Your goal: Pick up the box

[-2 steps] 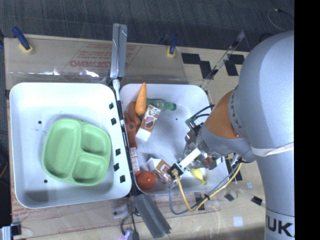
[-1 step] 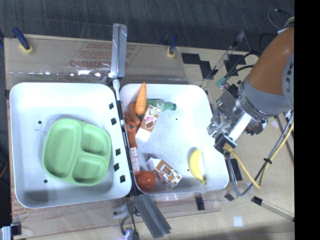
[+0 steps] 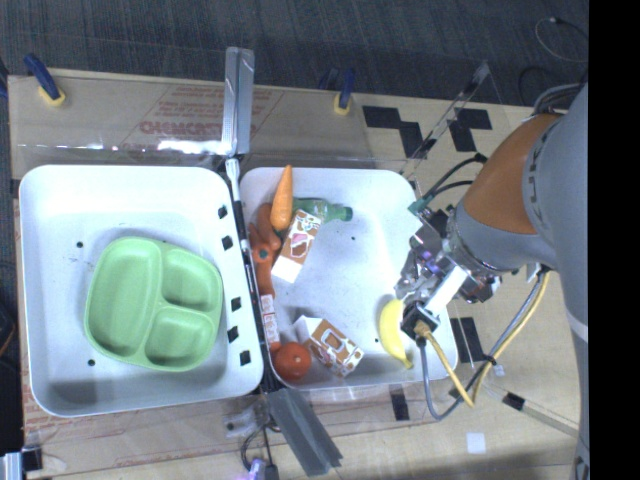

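Observation:
Two small cartons lie in the right bin (image 3: 380,183). One box (image 3: 296,247), white and orange, rests near the bin's left side below a carrot. The other box (image 3: 335,346), brown and white, lies tilted near the front wall beside a tomato. My gripper (image 3: 413,280) hangs over the right edge of this bin, just above a banana (image 3: 392,332), well to the right of both boxes. Nothing shows in its grasp.
The right bin also holds a carrot (image 3: 283,194), a green bottle (image 3: 322,210), a tomato (image 3: 292,360) and reddish items (image 3: 263,240) along its left wall. A green divided plate (image 3: 152,304) lies in the left bin (image 3: 60,198).

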`<state>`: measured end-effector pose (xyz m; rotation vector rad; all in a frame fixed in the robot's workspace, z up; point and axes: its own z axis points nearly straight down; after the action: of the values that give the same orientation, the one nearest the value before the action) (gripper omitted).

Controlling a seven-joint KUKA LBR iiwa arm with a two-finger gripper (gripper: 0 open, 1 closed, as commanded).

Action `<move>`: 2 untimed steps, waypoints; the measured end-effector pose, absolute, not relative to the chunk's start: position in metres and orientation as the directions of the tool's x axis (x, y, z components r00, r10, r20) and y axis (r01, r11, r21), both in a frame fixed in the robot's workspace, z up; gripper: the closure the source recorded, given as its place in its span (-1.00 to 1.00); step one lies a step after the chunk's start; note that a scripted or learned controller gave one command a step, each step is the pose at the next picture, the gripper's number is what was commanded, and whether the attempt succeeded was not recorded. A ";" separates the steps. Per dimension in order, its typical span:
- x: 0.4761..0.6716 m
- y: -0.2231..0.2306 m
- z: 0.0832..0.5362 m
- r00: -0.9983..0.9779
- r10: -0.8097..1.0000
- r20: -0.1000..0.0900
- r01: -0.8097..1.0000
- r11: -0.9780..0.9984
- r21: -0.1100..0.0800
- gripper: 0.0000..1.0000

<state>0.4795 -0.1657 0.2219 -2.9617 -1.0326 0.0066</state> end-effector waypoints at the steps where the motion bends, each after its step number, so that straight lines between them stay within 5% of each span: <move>1: 0.550 -0.179 0.361 0.694 0.720 0.000 0.720 -0.694 -0.002 1.00; 2: 0.550 -0.169 0.227 0.691 0.723 -0.002 0.723 -0.691 -0.007 1.00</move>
<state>0.5501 -0.1691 0.2274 -2.8840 -1.2325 0.0071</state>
